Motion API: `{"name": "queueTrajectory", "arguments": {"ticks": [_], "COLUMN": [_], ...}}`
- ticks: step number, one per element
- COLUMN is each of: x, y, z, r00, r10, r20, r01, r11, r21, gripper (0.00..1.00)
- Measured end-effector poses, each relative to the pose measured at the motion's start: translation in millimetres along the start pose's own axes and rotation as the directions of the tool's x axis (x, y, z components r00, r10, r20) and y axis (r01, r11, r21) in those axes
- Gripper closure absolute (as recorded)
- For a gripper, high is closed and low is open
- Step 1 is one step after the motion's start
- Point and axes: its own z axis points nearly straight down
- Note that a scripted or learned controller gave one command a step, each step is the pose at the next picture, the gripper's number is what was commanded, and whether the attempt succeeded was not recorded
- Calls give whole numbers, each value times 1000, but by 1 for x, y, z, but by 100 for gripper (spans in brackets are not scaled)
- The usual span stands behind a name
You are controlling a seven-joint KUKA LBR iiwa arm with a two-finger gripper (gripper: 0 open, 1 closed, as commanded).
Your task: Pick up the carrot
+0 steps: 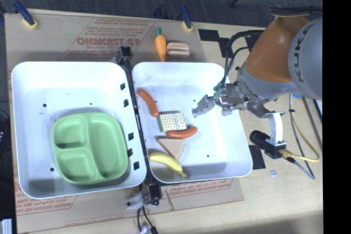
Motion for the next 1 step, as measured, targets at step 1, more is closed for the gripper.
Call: {"name": "queueTrajectory", "arguments": {"ticks": [1], "x": [59], "y": [41], "z": [61], "r00": [999], "r10": [50], "r20": [0], "r01": [-50], "r11": [999], "r21": [2], "gripper": [0]}}
